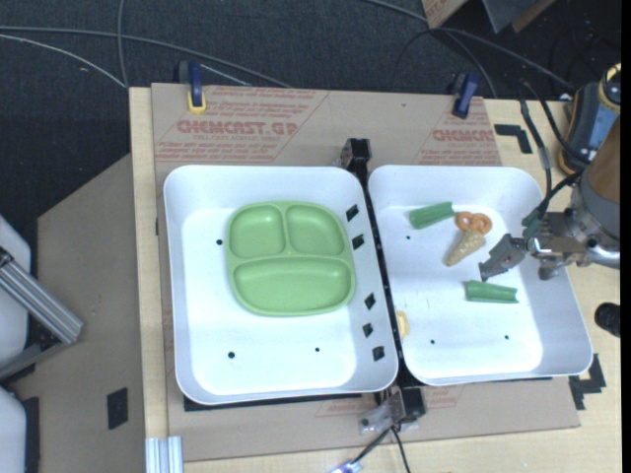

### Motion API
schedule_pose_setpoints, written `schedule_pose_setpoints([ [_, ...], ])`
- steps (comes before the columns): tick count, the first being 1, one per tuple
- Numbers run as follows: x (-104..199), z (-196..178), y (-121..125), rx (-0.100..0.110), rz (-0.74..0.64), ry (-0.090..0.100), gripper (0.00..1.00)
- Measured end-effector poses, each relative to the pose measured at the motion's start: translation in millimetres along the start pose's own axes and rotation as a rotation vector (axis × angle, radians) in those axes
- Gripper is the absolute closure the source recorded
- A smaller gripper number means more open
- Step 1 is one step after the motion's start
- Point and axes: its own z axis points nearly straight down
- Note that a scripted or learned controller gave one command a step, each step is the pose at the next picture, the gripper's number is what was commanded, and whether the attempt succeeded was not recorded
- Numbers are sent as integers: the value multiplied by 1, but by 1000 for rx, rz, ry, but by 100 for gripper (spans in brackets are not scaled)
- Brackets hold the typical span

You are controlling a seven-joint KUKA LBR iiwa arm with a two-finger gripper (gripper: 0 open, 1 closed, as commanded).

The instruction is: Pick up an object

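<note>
Arm enters from the right; gripper [501, 259] sits low over the right bin [523, 353], toward its right side, dark fingers pointing left. Can't tell from this angle how wide it is set; nothing visibly between the fingers. Right bin contents: a green strip [491, 293] lying flat just below the gripper tip, near but contact unclear; a tan, cone-like piece [461, 251] just left of the tip, lying at a slant; an orange pretzel-shaped piece [474, 224] touching or nearly touching the upper end of the tan piece; a second green strip [431, 215] further up and left, tilted, apart from the others. All four cluster in the upper middle of the bin, clear of the walls. Lower half of the right bin floor is open, as is the strip along its left wall. Something small and yellow [401, 323] shows at the divide between the bins, too small to identify. Left bin [197, 343] holds a green three-compartment plate [291, 259], roughly centred, with open white floor on all sides, widest below. Black clips [357, 236] run down the seam between the bins. Bench board [296, 126] carries blue clamps [195, 87] at its top edge.
</note>
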Motion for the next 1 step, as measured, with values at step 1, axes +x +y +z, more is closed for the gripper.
schedule_pose_setpoints([
  [1,0,-5,2,-11,-3,-2,0],
])
